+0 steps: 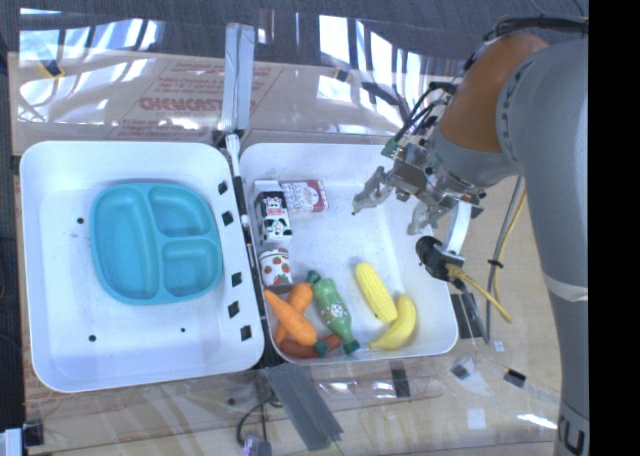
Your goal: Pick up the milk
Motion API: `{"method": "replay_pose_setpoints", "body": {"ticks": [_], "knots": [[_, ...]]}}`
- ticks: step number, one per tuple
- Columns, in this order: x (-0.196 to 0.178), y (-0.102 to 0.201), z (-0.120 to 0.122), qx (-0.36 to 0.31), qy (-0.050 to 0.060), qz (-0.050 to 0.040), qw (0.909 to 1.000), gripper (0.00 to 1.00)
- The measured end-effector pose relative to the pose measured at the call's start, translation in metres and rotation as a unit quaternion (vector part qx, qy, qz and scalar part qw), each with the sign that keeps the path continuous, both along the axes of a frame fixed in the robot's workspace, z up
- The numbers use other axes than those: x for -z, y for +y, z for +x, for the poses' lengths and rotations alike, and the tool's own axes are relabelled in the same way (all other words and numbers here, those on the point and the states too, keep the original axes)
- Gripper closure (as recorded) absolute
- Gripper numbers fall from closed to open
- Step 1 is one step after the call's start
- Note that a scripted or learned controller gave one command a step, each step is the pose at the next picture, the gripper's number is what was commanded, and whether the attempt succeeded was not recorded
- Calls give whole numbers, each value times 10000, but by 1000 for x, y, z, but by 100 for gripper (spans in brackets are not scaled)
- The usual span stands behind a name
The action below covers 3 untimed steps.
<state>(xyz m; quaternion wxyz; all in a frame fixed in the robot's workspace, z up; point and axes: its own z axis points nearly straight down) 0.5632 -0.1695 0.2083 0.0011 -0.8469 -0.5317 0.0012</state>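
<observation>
The milk (272, 215) is a small white carton with a black cow print. It lies by the left wall of the right bin (330, 158), about mid-depth. My gripper (389, 210) hangs over the right part of that bin, well to the right of the milk and apart from it. Its fingers (364, 199) are spread, so it is open, and nothing sits between them.
A red-and-white box (304, 195) lies just right of the milk, and a small can (276, 267) just in front of it. Carrots (288, 315), a green bottle (333, 312), corn (373, 290) and a banana (397, 325) fill the bin's front. The left bin holds a blue divided tray (156, 240).
</observation>
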Motion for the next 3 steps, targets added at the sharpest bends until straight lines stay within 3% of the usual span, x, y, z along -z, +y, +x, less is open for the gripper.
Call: {"method": "replay_pose_setpoints", "body": {"ticks": [1, 2, 3], "knots": [[64, 14, -51, 1211, 29, 5, 9926, 0], [41, -2, 14, 852, 4, 2, 9964, 0], [86, 73, 38, 915, 24, 5, 9958, 0]]}}
